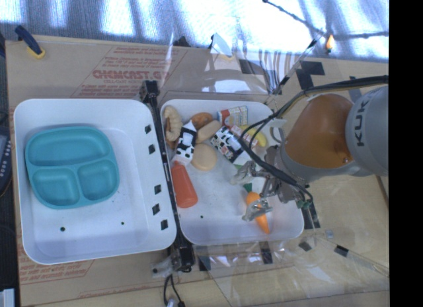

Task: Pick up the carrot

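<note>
Orange marks the carrot (258, 210), which we find in the right bin (218, 233), near its front right corner, lying tilted with its tip toward the front wall. The gripper (254, 201) sits right over the carrot's upper end, its metal fingers (250, 216) on either side of it and touching it; we read it as closed on the carrot, though the view from above is cluttered by cables. The grey arm (370, 127) with its orange band (317, 133) reaches in over the bin's right rim.

Further back in the same bin we see a heap of toy food: a bagel (173, 124), a bread roll (202, 120), a cow-patterned carton (228, 144), a second such carton (186, 143), a pale round piece (204, 158) and a can (232, 115). An orange-red bottle (183, 184) lies along the bin's left wall, well apart from the carrot.

In the left bin (86, 246) a teal tray (71, 165) with three compartments rests toward the left.
</note>
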`<state>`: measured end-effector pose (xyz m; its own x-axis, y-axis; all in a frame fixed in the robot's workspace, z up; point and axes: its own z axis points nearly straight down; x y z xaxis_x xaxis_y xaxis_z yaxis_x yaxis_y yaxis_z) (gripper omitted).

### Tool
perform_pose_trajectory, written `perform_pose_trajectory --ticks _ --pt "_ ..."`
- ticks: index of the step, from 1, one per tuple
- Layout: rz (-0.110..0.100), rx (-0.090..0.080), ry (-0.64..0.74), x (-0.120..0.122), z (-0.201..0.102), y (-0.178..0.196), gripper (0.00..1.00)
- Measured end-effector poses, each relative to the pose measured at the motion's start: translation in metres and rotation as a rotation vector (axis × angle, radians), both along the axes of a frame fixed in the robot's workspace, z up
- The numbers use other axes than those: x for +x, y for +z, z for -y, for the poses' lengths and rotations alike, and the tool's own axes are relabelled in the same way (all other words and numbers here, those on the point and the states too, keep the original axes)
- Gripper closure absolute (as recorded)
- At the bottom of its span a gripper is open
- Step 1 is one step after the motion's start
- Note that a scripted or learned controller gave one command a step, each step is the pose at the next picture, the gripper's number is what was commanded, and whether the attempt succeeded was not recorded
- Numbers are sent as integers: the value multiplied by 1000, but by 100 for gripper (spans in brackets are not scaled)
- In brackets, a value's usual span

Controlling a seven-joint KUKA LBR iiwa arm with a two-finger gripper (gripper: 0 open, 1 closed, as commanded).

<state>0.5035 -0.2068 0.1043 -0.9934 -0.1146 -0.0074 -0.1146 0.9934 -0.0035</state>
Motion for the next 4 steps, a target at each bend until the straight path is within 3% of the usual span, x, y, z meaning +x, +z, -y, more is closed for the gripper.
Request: perform_pose_trajectory --ticks 1,2,3,4 --pt "-5 5 -171 -18 1 -11 0" --pt "-1 4 -161 -15 -1 0 100" --pt "-7 2 209 -25 3 -12 100" --pt "-1 6 -424 -6 1 -11 100"
